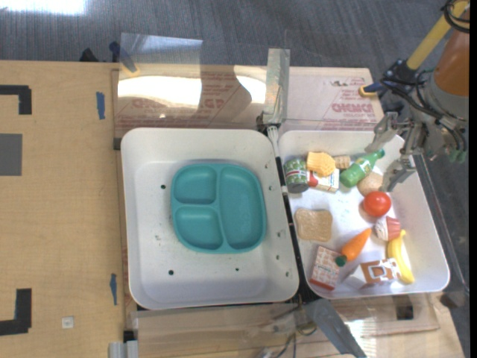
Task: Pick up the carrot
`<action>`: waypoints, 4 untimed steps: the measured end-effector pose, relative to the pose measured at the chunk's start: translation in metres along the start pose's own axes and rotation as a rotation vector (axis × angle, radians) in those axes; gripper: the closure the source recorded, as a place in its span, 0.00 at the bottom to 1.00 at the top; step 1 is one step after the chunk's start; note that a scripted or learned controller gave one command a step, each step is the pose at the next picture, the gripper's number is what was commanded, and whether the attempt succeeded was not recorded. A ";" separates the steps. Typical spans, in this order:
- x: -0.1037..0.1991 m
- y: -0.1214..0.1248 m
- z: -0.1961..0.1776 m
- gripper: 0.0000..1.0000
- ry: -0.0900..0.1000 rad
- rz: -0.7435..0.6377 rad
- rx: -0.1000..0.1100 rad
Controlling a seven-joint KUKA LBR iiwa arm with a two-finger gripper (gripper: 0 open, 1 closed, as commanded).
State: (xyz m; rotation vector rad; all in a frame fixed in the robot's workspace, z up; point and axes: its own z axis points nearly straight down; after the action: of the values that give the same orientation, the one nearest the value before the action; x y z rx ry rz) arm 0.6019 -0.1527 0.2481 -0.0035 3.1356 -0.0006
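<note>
The open, empty gripper [395, 149] hangs over the right bin's [432, 222] far edge, well away from the carrot [355, 245].

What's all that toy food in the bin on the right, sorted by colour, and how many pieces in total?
Orange: 1, the carrot
Red: 1, the tomato
Yellow: 2, the banana and cheese
Green: 2, the bottle and can
Brown: 1, the bread slice
Printed cartons: 2
Total: 9 clearly told apart
</note>
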 end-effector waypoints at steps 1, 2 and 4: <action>0.063 -0.004 0.150 0.00 0.004 -0.120 -0.001; 0.072 0.057 0.157 0.00 -0.010 -0.118 0.000; 0.119 0.040 0.157 0.00 -0.010 0.084 0.001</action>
State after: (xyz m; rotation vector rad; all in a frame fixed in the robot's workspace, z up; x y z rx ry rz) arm 0.4842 -0.1132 0.0902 0.1275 3.1228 -0.0016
